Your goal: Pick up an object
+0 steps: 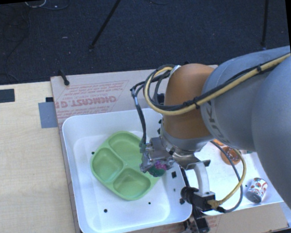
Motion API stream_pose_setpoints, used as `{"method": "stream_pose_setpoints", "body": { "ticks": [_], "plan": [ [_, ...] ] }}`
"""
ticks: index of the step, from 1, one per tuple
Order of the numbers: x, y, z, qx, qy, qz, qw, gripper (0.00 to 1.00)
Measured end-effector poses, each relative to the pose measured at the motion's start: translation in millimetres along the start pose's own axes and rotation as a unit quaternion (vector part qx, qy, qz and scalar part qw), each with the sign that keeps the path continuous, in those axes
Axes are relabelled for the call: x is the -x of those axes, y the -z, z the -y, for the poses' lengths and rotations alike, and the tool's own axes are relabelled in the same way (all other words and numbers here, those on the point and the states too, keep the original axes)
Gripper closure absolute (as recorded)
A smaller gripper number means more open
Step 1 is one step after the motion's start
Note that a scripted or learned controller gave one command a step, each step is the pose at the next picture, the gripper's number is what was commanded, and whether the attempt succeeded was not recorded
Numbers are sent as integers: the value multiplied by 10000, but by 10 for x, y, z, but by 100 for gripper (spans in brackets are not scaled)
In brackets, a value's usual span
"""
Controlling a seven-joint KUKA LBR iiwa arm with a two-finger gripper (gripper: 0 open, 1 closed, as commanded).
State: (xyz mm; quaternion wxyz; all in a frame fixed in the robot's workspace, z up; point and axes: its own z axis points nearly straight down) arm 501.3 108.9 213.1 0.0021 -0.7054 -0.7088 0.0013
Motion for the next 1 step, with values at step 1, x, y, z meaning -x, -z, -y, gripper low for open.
{"method": "stream_pose_setpoints", "body": {
  "ticks": [1],
  "plan": [
    [20, 4, 2, 0, -13, 9, 10000, 0]
  ]
}}
